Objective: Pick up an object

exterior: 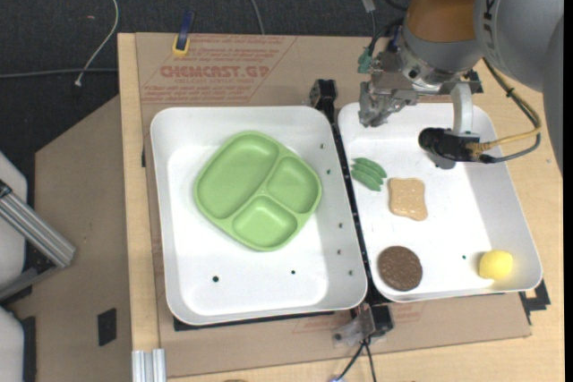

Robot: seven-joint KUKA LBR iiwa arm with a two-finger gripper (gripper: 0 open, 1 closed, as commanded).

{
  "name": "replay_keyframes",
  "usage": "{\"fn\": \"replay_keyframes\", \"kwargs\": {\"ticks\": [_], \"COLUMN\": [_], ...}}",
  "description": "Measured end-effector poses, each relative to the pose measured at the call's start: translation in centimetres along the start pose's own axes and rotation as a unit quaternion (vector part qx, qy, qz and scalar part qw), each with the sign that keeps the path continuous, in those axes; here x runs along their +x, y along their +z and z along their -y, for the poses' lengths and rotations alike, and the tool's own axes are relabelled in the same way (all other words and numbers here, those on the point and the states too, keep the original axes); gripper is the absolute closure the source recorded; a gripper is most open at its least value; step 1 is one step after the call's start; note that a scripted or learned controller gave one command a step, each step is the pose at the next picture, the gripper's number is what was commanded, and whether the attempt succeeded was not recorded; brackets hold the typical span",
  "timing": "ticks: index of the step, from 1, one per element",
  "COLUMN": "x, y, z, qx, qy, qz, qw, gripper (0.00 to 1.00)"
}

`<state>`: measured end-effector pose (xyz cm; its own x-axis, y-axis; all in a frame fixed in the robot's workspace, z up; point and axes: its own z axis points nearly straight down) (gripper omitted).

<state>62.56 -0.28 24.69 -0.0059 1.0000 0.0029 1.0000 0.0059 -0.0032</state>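
Cardboard-covered bench [224,67] carries two white bins side by side, left bin [170,219] touching right bin [515,219] along the middle.

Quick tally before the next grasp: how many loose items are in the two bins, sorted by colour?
Green: 2, the divided plate in the left bin and the small green piece in the right bin
Tan: 1, the flat tan piece
Brown: 1, the round brown disc
Yellow: 1, the yellow ball
Total: 5
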Motion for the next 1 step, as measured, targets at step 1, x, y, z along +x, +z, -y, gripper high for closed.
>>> {"fn": "replay_keyframes", "kwargs": {"ticks": [1], "x": [5.96], "y": [1.5], "z": [-0.12], "qx": [0.0], "qy": [0.0], "qz": [0.0], "qw": [1.0], "gripper": [1.0]}}
